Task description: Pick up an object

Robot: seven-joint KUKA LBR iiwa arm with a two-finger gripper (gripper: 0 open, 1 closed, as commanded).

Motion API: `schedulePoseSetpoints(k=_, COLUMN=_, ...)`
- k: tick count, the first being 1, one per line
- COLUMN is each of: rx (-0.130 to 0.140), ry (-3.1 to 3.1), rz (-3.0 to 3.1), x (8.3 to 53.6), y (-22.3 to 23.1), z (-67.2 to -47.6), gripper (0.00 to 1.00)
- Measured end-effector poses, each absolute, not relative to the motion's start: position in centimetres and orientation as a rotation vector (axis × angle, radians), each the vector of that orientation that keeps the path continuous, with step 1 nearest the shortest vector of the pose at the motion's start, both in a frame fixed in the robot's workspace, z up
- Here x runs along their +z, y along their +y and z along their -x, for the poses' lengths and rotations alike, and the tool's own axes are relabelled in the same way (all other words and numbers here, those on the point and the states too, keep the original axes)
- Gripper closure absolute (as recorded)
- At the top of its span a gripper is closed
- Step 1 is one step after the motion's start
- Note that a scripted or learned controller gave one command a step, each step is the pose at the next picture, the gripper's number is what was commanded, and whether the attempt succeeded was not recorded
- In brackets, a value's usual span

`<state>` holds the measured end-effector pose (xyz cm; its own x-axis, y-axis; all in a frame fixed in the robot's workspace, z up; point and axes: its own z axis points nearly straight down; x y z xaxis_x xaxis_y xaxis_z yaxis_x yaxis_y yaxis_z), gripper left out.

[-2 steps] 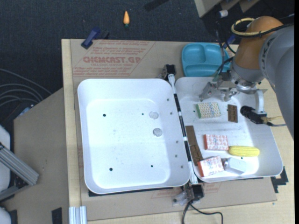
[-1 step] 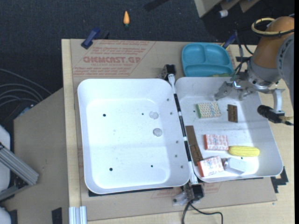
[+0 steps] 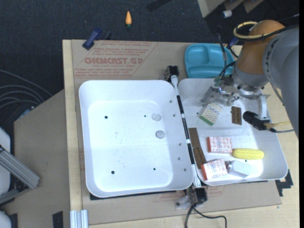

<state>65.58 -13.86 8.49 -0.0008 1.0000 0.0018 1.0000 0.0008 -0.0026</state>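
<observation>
Below, cardboard-topped bench [image 3: 118, 61], two white bins [image 3: 128, 132], dark carpet [image 3: 38, 23].

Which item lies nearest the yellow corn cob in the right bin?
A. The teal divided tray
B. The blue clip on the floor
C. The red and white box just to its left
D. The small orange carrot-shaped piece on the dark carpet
C: in the right bin, the red and white box sits right beside the yellow corn cob, while the other items lie outside that bin, far up the picture.
</observation>
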Motion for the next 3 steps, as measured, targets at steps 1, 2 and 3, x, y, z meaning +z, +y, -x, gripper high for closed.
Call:
schedulePoseSetpoints(k=1, rx=0.000, ry=-2.223, rz=2.224, x=15.3, y=-22.5, z=-66.7, gripper=0.00)
schedulePoseSetpoints(k=2, rx=-0.006, ry=-2.227, rz=2.225, x=9.0, y=-17.8, z=-62.5, gripper=0.00)
schedulePoseSetpoints(k=3, rx=-0.012, ry=-2.228, rz=2.226, x=8.9, y=-11.8, z=-66.0, gripper=0.00)
